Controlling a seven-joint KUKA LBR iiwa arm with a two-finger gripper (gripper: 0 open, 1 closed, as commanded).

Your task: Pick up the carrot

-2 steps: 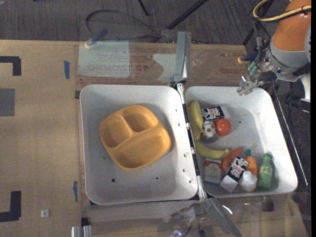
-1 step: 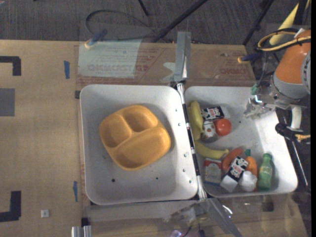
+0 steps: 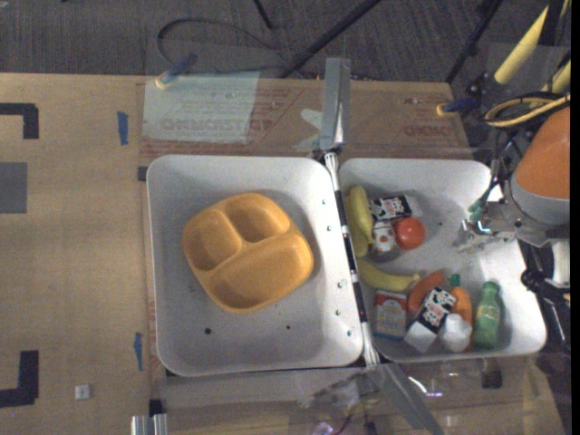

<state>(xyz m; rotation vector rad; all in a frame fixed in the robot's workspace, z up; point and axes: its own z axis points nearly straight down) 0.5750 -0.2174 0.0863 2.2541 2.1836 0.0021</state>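
Observation:
The carrot (image 3: 422, 291) is an orange piece with a small green tip, lying in the front part of the right bin (image 3: 453, 172). A black-and-white milk carton (image 3: 436, 311) lies across it and hides its middle. My gripper (image 3: 469, 227) hangs over the right side of the same bin, behind and to the right of the carrot and apart from it. Its fingers stand open with nothing between them.
The right bin also holds two bananas (image 3: 361, 217), a red tomato (image 3: 410, 233), a second carton (image 3: 391, 208), a red-and-white box (image 3: 390, 315) and a green bottle (image 3: 488, 314). In the left bin (image 3: 172, 270) lies a yellow divided plate (image 3: 246, 251).

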